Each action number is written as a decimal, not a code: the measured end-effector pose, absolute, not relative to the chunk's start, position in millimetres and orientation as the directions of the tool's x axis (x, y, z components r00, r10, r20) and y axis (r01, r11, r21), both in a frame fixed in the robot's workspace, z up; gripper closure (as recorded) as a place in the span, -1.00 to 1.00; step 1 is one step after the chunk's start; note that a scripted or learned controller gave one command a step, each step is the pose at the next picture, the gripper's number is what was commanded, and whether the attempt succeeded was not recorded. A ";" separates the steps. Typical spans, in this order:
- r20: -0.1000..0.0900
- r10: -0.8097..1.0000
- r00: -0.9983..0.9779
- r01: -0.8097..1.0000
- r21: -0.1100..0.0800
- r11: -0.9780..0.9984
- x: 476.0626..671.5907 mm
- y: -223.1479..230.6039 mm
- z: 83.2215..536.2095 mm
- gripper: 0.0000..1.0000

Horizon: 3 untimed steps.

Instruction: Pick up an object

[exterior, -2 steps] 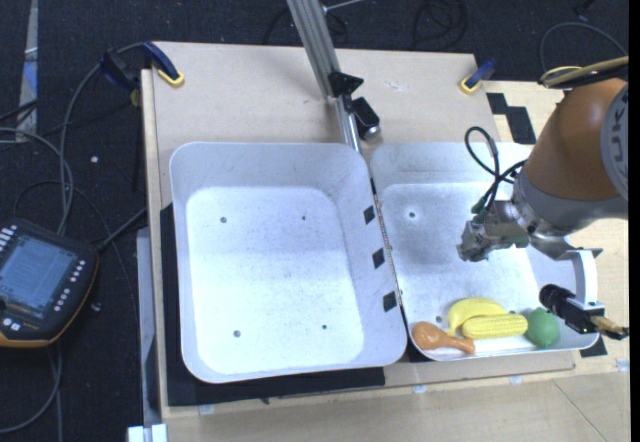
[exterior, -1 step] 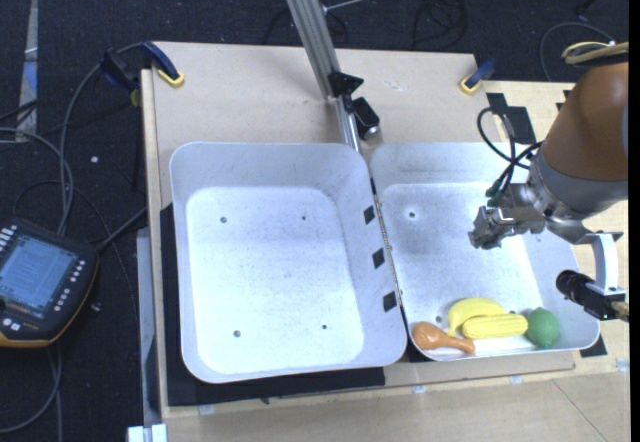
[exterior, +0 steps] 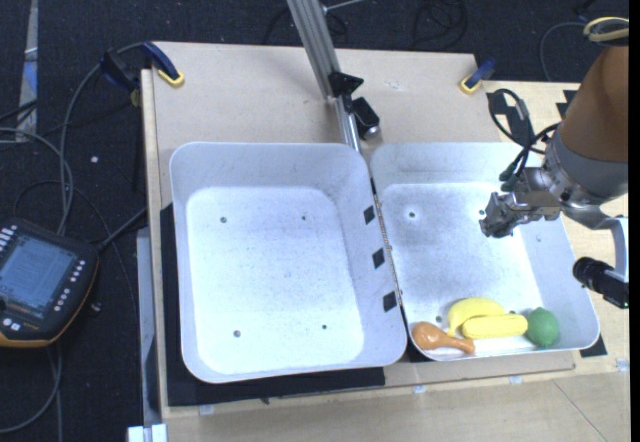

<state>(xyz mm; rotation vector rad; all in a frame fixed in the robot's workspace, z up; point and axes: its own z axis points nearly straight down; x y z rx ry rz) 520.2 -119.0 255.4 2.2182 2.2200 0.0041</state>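
Note:
Three small objects lie along the near wall of the right bin: an orange spoon-like piece, a yellow banana-like piece and a green round one. My gripper hangs over the right part of this bin, well behind those objects and apart from them. Nothing shows between its dark fingers, and whether they are open or shut is unclear from this angle.
The left bin sits beside the right one, joined by a divider with black clips. A metal pole slants up from the back of the bins. Yellow clamps hold the bench corners. A pendant lies far left.

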 end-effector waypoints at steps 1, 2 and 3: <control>0.001 1.000 -0.004 1.000 0.000 0.004 536.8 -79.3 247.5 1.00; 0.001 1.000 -0.005 1.000 0.000 0.005 559.1 -34.4 254.8 1.00; 0.001 1.000 -0.005 1.000 -0.002 0.005 578.5 14.0 239.6 1.00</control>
